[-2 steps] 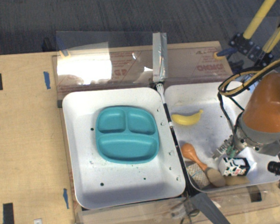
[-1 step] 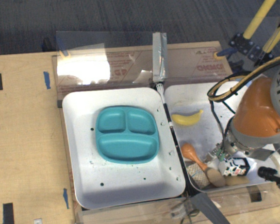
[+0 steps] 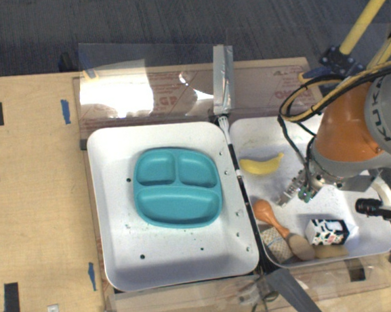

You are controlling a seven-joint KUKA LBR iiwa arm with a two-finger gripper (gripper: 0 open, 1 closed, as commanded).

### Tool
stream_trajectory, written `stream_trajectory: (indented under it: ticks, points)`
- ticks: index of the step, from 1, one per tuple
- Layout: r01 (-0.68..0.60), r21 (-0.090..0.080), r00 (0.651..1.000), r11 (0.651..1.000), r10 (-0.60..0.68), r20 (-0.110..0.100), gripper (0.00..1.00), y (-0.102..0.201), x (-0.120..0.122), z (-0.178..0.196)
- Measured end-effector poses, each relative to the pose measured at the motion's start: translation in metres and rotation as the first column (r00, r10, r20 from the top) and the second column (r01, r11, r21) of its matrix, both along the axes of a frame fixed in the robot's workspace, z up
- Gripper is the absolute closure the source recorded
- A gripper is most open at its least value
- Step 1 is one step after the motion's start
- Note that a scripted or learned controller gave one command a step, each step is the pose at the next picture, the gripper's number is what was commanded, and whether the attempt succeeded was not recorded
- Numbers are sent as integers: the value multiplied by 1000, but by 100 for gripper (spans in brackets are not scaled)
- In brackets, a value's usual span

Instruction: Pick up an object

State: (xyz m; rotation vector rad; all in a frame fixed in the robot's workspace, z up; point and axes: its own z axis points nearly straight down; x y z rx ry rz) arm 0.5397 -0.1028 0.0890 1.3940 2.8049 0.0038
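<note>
While the gripper [image 3: 301,191] hangs over the right bin [image 3: 383,237] at centre right of the frame, whether its claw is wide or narrow cannot be told. A banana [image 3: 262,164] lies just upper left of it, and a teal plate [image 3: 178,187] fills the left bin [image 3: 112,213].

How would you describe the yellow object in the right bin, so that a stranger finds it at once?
Look in the right bin, beside the divider toward the left bin with the teal plate. Near its far end lies the banana, flat and curved. It is the one yellow item; the orange-headed spoon lies nearer the front.
</note>
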Motion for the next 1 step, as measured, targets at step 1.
stream_trajectory:
  ticks: [1]
  points:
    - [0,-1,1000,1000,0,2,0,0,0,0]
